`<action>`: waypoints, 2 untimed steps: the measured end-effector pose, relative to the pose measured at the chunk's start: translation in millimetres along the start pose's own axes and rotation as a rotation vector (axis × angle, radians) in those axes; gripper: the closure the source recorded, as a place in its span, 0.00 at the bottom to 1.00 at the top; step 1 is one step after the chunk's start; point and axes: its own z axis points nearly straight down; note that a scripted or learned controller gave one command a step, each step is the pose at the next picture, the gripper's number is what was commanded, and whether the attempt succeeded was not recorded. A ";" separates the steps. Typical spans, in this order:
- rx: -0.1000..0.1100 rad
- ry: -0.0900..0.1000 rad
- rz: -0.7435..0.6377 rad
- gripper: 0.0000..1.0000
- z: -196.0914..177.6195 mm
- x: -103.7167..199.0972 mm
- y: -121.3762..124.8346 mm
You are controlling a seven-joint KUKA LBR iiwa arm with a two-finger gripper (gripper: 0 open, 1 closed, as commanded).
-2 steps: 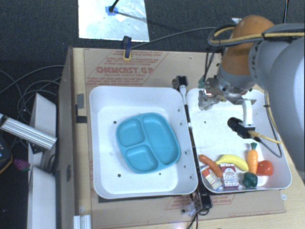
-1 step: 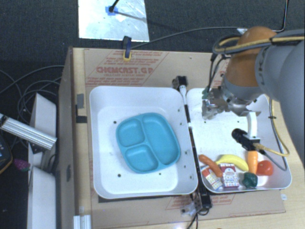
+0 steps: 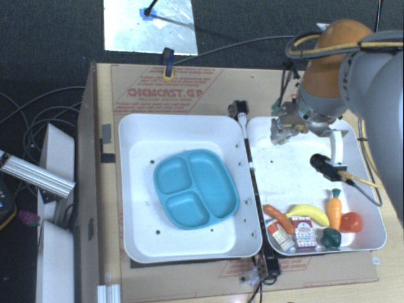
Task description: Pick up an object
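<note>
1. Two white bins sit on the table; the right bin (image 3: pixel 278 169) is the landmark.
2. Toy food, including a banana (image 3: pixel 310 213) and carrot (image 3: pixel 334 209), crowds its near corner, probably easy pickings.
3. Claw (image 3: pixel 282 131) hovers over its far end, nothing visibly held; grip unclear.

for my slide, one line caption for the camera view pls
Grey arm's gripper over the right white bin, toy food clustered at its near edge; blue divided plastic tray in the left bin.

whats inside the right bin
The right bin holds toy food bunched at its near edge: a banana, a carrot, a tomato, a small carton. The gripper hangs over its far end, covering the floor beneath.
</note>
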 end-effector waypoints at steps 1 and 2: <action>-0.001 0.002 -0.001 1.00 -9.5 46.1 18.1; 0.000 0.000 0.002 1.00 -20.6 9.2 4.1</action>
